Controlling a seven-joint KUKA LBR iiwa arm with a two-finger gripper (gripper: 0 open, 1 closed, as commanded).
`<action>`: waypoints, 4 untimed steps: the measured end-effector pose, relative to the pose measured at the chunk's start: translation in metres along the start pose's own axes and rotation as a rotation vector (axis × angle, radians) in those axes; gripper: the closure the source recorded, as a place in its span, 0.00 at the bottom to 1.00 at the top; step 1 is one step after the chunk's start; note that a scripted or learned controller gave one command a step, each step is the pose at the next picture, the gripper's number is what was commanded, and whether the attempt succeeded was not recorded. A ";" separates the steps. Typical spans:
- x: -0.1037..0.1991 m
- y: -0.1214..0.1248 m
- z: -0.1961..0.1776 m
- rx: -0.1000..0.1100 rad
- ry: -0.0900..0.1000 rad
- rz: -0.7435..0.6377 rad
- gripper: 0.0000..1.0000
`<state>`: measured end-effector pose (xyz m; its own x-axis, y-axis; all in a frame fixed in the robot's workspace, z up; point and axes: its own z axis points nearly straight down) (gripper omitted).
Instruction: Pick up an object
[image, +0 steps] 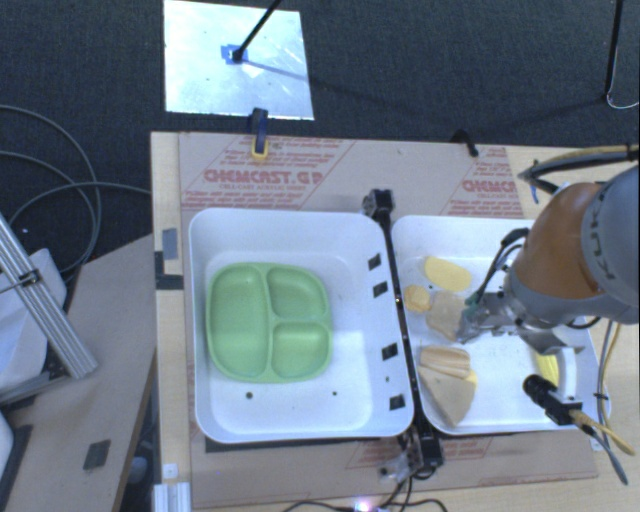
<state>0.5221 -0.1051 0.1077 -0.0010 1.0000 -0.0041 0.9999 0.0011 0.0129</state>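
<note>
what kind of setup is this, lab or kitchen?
Most likely a robotics lab bench for pick tests, not a kitchen. Two white bins sit on a board taped with protective paper, the arm's gripper hangs over loose toy-like food pieces, a green divided plate lies in the left bin, and cables run across dark carpet.

A green divided plate (268, 322) with three compartments lies flat in the left white bin (300, 232), toward its left side. The two bins sit on a brown cardboard sheet (330, 170) printed with red lettering, which covers the bench (165, 180). A small yellow and black clamp (259, 135) grips the sheet's far edge. Beyond it a shiny silver panel (235, 60) lies on dark carpet (80, 70). Black cables (50, 190) loop over the carpet at left, near an aluminium rail (40, 300).
</note>
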 end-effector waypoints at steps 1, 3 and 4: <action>0.020 -0.019 0.019 0.012 0.005 0.000 1.00; 0.021 -0.014 0.021 0.010 0.003 -0.001 1.00; 0.021 -0.036 0.015 0.012 0.005 0.001 1.00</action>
<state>0.4864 -0.0847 0.0917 -0.0003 1.0000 0.0007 1.0000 0.0003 0.0007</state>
